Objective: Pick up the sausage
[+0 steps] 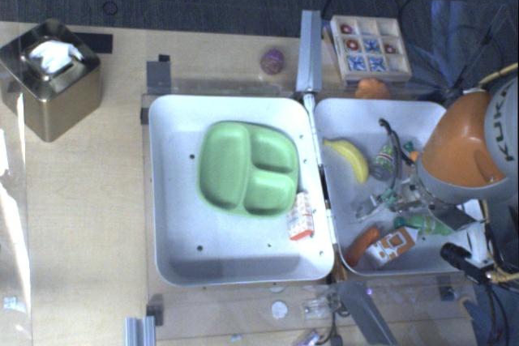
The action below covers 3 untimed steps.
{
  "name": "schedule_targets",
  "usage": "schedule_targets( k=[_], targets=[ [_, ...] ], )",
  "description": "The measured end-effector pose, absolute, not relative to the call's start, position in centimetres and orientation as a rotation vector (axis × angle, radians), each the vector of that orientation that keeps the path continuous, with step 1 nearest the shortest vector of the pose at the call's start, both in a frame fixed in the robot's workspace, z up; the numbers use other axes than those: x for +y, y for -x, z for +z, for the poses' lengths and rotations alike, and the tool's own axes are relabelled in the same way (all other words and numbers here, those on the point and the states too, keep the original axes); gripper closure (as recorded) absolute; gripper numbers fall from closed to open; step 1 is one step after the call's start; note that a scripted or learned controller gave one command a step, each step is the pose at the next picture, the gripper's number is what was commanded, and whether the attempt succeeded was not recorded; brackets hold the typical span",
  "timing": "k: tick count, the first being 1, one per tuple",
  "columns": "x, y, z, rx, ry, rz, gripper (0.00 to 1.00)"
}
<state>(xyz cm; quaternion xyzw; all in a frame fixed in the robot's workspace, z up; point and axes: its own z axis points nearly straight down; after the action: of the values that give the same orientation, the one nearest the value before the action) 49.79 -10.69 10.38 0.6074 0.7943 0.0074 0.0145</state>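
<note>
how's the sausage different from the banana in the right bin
The sausage is orange-red; the banana is yellow. The sausage lies near the bin's front-left corner, the banana further back, toward the divider. The sausage looks nearly straight, the banana curved. Both are elongated and lie flat in the right bin.

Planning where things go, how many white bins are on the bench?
2: the left bin holds a green tray; the right bin holds the sausage.

"KU" on arm [486,150]; carton print unreadable
</note>
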Motion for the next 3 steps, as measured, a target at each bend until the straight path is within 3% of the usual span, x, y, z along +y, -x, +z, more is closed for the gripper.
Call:
schedule_targets(
  k=[1,2,3],
  targets=[
    [-9.1,-49.2,9.1,2.513,-1.854,0.012,0.00],
    [-9.0,-49.7,10.4,2.504,-1.845,0.022,1.00],
    [-9.1,-49.7,10.4,2.505,-1.845,0.021,0.00]
  ],
)
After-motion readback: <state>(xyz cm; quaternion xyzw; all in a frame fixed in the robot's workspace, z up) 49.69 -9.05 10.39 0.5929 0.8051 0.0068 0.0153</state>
